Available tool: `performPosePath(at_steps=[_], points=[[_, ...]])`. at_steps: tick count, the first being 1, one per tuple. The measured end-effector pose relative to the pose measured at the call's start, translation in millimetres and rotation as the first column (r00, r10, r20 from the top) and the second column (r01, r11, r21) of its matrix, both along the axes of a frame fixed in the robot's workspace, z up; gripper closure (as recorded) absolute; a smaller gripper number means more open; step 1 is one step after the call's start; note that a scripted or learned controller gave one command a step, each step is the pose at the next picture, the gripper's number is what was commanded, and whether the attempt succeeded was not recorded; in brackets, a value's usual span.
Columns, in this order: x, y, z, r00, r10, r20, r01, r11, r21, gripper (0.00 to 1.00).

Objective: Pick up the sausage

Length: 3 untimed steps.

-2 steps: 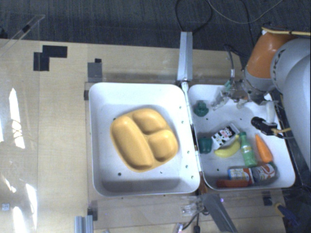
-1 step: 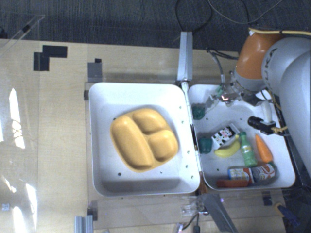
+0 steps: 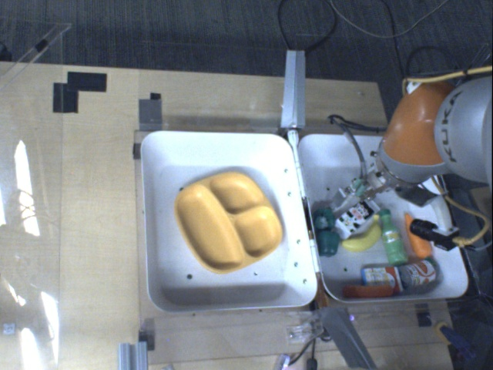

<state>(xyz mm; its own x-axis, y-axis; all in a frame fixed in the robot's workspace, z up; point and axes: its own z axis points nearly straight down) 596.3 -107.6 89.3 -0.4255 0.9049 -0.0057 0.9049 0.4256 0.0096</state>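
We're looking down on the pale wooden surface point(image 3: 77, 206) with its two shallow white bins side by side. The left white bin point(image 3: 154, 284) carries a big glossy yellow loaf-shaped lump point(image 3: 227, 220) of three rounded lobes, sitting about mid-bin. Over the right white bin point(image 3: 331, 156) the grey arm with its orange band point(image 3: 416, 133) reaches in from the right edge, and its jaws point(image 3: 356, 199) hang low among the clutter near the bin's middle; we can't tell whether they are apart or closed.

Beneath them we see a dark green rounded toy point(image 3: 326, 233) against the left wall, a yellow banana point(image 3: 362, 241), a green bottle point(image 3: 391, 241) and an orange piece point(image 3: 420, 241). The long reddish-brown sausage point(image 3: 370, 290) lies flat along the bin's near edge, just beside a labelled can point(image 3: 400, 274), well clear of the jaws.
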Motion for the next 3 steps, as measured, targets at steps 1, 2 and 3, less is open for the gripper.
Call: performPosePath(at_steps=[1,2,3], points=[[74.0,13.1,1.1,0.991,-0.136,-0.007,0.136,0.991,0.001,0.00],[74.3,52.9,118.2,0.990,-0.143,-0.001,0.143,0.990,0.002,0.00],[40.2,14.1,55.0,0.997,0.071,-0.005,-0.071,0.997,0.001,0.00]])
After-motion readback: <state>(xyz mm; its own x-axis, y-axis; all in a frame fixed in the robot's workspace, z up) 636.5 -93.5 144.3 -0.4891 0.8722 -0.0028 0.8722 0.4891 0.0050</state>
